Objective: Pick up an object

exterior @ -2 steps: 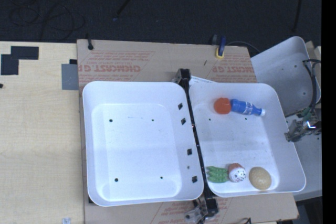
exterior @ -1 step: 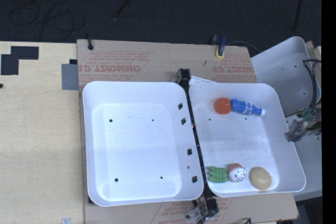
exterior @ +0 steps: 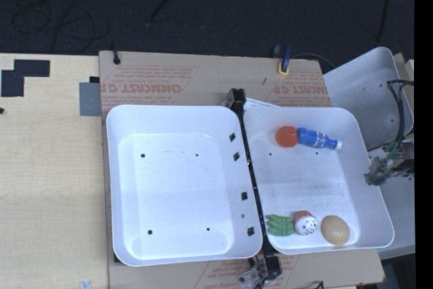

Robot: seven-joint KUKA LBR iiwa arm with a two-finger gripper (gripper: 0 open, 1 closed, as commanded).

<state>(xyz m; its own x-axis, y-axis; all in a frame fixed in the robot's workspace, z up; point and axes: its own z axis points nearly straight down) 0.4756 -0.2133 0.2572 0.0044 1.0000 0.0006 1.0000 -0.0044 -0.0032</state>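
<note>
Bottle (exterior: 318,139) lies well left of fingers (exterior: 379,174).

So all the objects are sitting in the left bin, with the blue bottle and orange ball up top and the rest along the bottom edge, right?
Not quite: they are in the right bin, not the left bin. The camera view shows the blue bottle and orange ball near its top, with the green toy, the white and red ball and the tan egg-shaped object along its bottom edge.
</note>
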